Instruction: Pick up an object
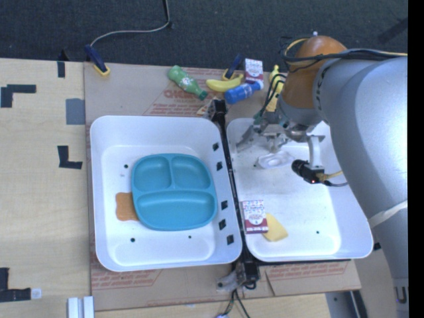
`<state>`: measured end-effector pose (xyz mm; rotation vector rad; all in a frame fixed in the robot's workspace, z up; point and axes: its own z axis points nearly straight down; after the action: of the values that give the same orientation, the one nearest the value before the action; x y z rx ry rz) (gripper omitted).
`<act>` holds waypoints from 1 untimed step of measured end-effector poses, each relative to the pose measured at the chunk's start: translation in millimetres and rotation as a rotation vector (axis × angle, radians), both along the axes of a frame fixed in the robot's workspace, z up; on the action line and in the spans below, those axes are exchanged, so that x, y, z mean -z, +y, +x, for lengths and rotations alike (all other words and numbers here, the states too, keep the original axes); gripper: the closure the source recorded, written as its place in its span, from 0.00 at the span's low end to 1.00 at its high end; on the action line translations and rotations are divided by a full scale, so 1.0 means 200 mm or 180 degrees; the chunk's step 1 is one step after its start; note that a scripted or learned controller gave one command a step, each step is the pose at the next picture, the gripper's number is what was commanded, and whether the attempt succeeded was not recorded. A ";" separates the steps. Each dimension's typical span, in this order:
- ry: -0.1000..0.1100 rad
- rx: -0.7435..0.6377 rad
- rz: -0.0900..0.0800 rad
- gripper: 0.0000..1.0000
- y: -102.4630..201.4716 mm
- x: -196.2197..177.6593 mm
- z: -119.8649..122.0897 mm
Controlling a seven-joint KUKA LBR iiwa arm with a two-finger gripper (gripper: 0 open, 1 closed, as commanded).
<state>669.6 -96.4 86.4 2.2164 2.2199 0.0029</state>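
We cannot tell the pincer state. The small red-and-white carton looks light, stiff; we advise gripping its long sides.

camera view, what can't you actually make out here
- Gripper, camera view: whether it grips anything is unclear; the grey arm overhangs it.
- Orange piece, left bin: partly under the blue divided plate, so its shape is unknown.
- Small carton, right bin: print too small to read.

No legible text anywhere.
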 end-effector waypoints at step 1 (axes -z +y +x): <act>-0.0001 0.0001 -0.0002 0.00 -0.01 0.00 -0.09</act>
<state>651.2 -98.3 86.8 2.2161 2.2192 0.0026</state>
